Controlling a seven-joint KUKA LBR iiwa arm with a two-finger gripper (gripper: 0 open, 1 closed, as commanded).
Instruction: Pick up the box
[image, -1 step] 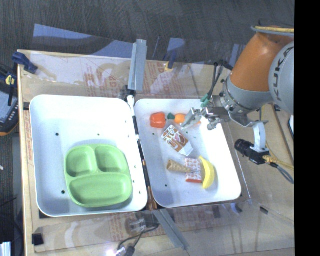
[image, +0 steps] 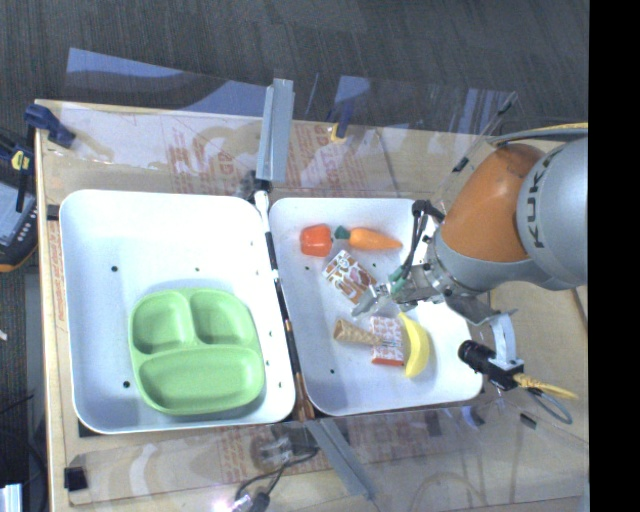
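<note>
My gripper (image: 385, 296) hangs low over the right bin (image: 300, 360), near its middle, and I judge the box (image: 347, 275) to be the small patterned carton lying just beside it, up and to the left in the camera view. The box's long axis runs on a slant from upper left to lower right, so its lower end points almost at me. Whether my gripper is parted or closed I cannot tell from this angle; nothing shows clearly between its tips, so I count the box as not yet held. The room is tight: a cone (image: 352, 332) and a wrapped packet (image: 387, 340) lie just below the gripper, a banana (image: 415, 345) touches the packet's right side, and a carrot (image: 373, 239) and an orange pepper (image: 316, 240) sit near the bin's far wall. The bin floor is smooth and white, so the box may slide if nudged. The left bin (image: 90, 250) carries a green divided tray (image: 197, 352), well apart from all this.
</note>
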